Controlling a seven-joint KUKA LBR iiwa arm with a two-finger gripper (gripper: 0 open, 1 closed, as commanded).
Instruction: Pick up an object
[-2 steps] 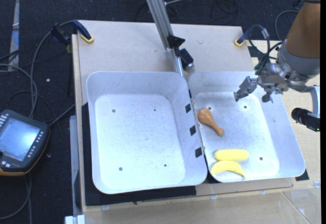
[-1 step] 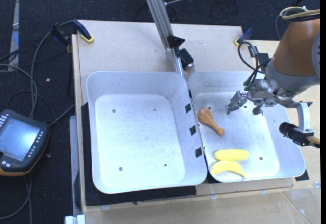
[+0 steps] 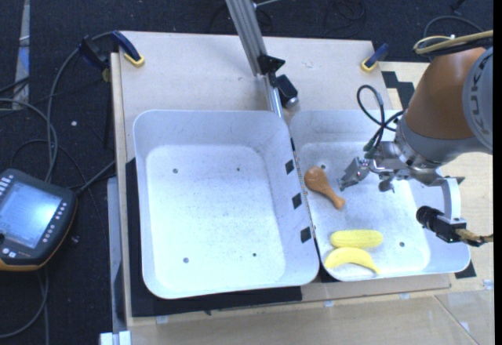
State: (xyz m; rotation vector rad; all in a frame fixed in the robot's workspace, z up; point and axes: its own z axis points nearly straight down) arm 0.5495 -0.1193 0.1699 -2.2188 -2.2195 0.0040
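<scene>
A brown toy drumstick point(image 3: 324, 187) is seen lying in the right bin point(image 3: 439, 257), just left of the gripper point(image 3: 353, 175). Nothing is held between the jaws (whether they are parted cannot be told). A corn cob point(image 3: 357, 238) and banana point(image 3: 351, 259) are found nearer the front rim. Part of "KUKA" is read on the arm point(image 3: 451, 104).

Even bright light, slightly soft focus

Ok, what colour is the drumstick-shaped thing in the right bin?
Tan brown, in the camera view: the drumstick lies in the right bin.
</scene>
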